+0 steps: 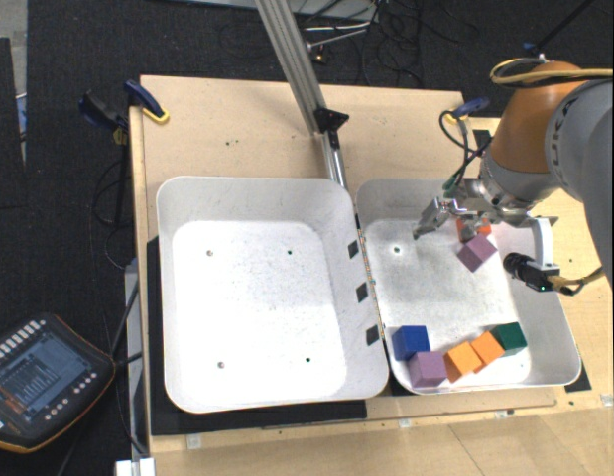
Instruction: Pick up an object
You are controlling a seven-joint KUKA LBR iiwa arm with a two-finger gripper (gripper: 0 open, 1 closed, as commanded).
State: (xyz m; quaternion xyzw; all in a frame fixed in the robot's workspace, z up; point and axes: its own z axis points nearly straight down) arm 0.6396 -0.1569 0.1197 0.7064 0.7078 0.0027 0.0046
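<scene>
Here, camera view: the arm (554,137) reaches in over the right bin (545,365) — its gripper (463,224) hangs above the bin's upper half. A purple cube (477,254) sits tilted just below the wrist, seemingly lifted off the floor; whether the fingers close on it cannot be told, as the wrist hides them. Four blocks lie along the near wall: blue cube (411,341), a second purple block (429,368), orange block (465,356), green block (507,339). The left bin (187,206) adjoins. Judged progress — a pick perhaps under way, unconfirmed.

Single fixed overhead camera, slanted down on both white bins (257,296), arm (554,137) entering from right
</scene>
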